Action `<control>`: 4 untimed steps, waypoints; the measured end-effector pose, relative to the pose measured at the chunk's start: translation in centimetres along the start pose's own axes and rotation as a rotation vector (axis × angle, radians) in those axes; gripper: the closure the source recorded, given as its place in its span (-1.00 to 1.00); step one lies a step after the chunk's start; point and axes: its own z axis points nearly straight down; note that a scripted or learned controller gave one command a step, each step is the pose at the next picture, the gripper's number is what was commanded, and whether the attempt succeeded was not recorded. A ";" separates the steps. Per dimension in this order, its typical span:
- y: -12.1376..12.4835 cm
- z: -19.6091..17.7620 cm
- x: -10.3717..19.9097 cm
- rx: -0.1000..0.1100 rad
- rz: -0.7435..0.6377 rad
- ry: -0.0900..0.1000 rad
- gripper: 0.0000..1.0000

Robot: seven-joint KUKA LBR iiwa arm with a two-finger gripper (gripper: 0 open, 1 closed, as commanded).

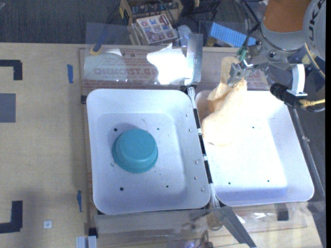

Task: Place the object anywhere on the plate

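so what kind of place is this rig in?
Most likely a robotics lab bench. Two shallow white bins, left bin and right bin, sit side by side under the grey-and-orange arm, on a wooden benchtop marked with tape, with boxes and cables cluttered behind it.

Teal plate [135,150], round and turned upside down, resting flat at centre-left of the frame, in the middle of the left bin. Pale yellow cloth [223,112], soft and crumpled, hanging from upper right of centre down onto the upper-left corner of the right bin, top end pinched at the gripper [239,71]. Well apart from the plate.
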 end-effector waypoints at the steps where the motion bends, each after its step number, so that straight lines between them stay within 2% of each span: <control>1: 0.2 4.9 0.4 0.002 -0.005 0.002 1.00; 2: -1.3 3.8 5.2 0.000 -0.404 0.003 1.00; 4: -3.3 4.6 13.9 -0.004 -1.199 0.002 1.00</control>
